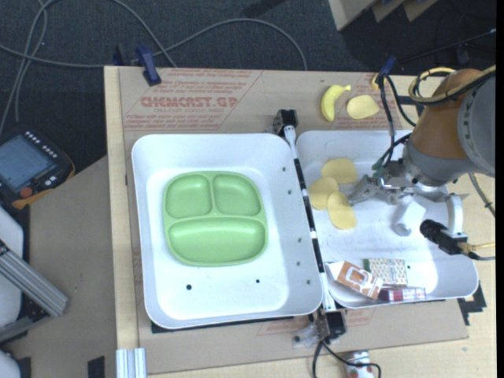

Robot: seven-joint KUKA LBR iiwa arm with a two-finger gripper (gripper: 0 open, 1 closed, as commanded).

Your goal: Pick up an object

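claw point(361, 194) low in right bin point(465, 278), fingers look narrow, nothing between them | yellow pieces point(335, 189) just left of its tips, touching each other | risk: tips push the flat pieces sideways, or close on none | snack packets point(378, 278) lie nearer me, apart
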